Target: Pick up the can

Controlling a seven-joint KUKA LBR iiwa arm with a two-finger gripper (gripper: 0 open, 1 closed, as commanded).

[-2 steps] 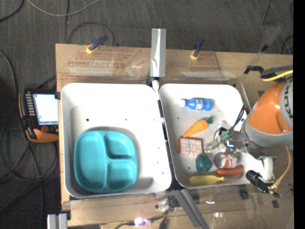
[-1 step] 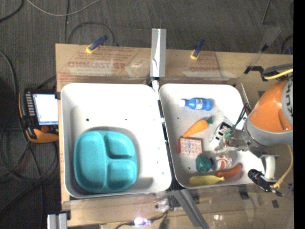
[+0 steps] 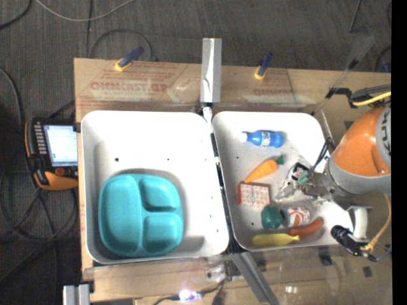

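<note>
Even overhead light, white bins [image 3: 152, 122] bright, dark floor, soft focus, mild grain

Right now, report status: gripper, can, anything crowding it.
Gripper over right bin, just above can. Can lying down, not held. Teal object, hot dog, banana crowd it.

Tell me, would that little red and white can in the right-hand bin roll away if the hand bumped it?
Probably. The can lies on its side, so its round body could roll. It looks hemmed in, though: a teal thing on one side, a sausage-like toy and a banana near it, which may stop it. Its smooth curved wall could slip from the hand.
</note>
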